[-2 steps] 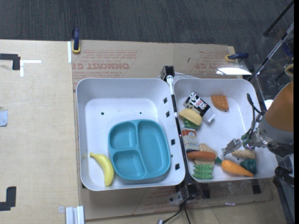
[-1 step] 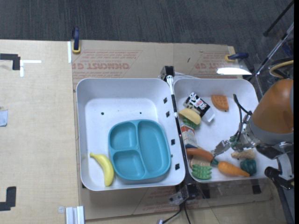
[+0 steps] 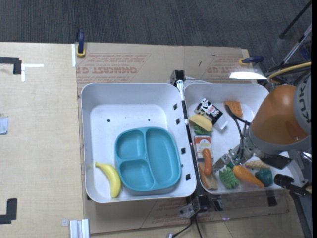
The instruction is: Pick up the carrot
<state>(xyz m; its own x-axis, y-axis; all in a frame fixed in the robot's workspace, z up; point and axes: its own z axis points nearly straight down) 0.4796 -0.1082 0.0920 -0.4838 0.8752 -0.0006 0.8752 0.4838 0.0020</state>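
The carrot (image 3: 247, 176) is orange and lies slanted near the front of the right bin (image 3: 193, 90), between a green broccoli piece (image 3: 229, 178) and a teal item (image 3: 264, 176). My gripper (image 3: 232, 157) hangs low over the bin, just above and to the left of the carrot's thick end. I see nothing held in it. The arm's grey and orange wrist (image 3: 277, 120) covers the right part of the bin.
The right bin also holds a red sausage (image 3: 207, 161), a small carton (image 3: 202, 144), a yellow-green sandwich (image 3: 200, 123), a black-and-white item (image 3: 209, 109) and an orange slice (image 3: 233, 108). The left bin (image 3: 89, 133) holds a teal divided plate (image 3: 147, 158) and a banana (image 3: 111, 178).
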